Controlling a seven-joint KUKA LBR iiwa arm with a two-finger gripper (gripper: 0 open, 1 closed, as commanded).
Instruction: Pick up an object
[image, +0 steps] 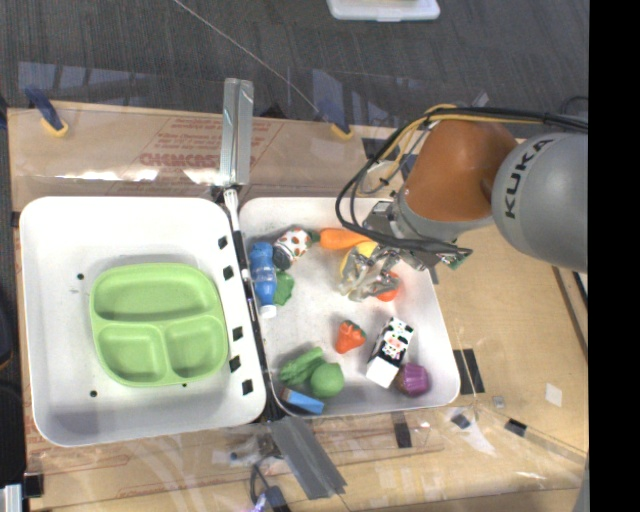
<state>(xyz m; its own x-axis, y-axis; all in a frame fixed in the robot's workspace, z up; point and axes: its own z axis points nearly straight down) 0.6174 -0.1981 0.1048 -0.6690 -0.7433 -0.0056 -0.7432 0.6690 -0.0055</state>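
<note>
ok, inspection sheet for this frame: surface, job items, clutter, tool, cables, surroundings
surface: two white bins; left bin holds a green divided tray.
job's things: in the right bin, blue bottle, orange carrot, strawberry-like piece, black-and-white carton, purple piece, green pieces.
clutter: nothing seen.
grippers: tool low in the right bin's upper part; finger state unclear.
cables: yellow and black loops at the wrist.
surroundings: metal divider post, tape marks on the bench.
</note>
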